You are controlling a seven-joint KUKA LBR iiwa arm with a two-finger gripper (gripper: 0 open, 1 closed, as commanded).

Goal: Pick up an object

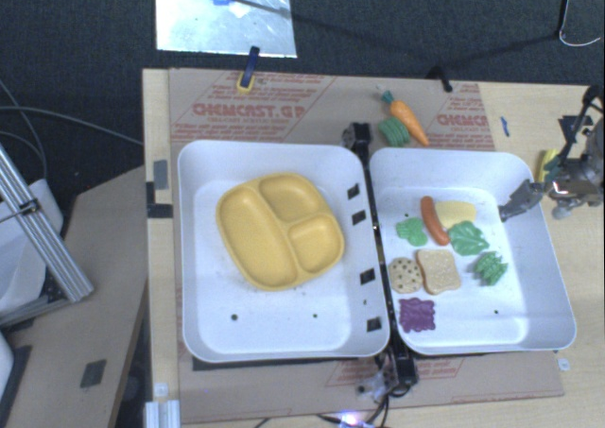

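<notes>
- Dark carpet surrounds the desk [312, 95], which bears two white bins: a left bin [203, 322] and a right bin [544, 308].
- Progress: nothing lifted yet. The hand [518, 199] hovers at the right bin's far right rim; whether it is spread or pressed together cannot be told, and nothing shows in it.
- Candidates lie left of the hand: cheese [457, 213] and sausage [433, 220] nearest, then lettuce [469, 238], bread [439, 271], cookie [406, 274].
- Yellow tray [279, 230] sits well apart; a carrot [408, 118] lies outside the bins. Crowded items may hinder a clean grasp.
</notes>
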